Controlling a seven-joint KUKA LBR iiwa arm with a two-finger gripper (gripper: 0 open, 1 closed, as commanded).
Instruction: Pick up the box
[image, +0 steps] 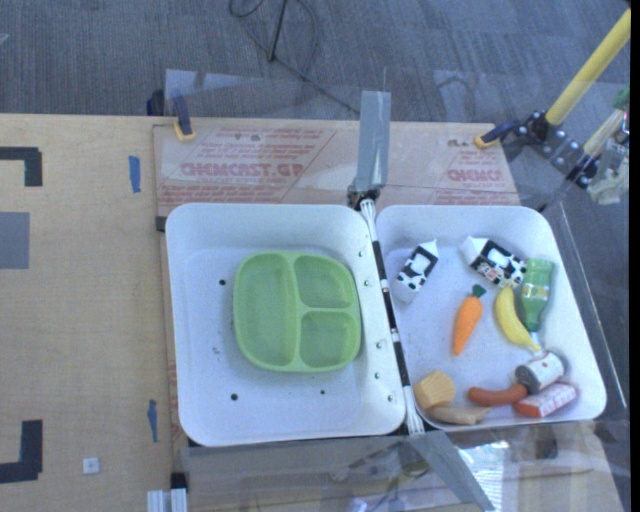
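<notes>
Box lies in the bin at 3 o'clock.
You find the black-and-white box (497, 263) at 1 o'clock in that white bin (430, 335), just beside a green packet (536, 285), with a carrot (466, 322) at its 7 o'clock. You cannot tell the hand's state.

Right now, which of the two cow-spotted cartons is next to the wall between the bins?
The cow-spotted carton at the right bin's left edge, beside the divider. The other spotted carton lies further right, near the green pouch.
</notes>
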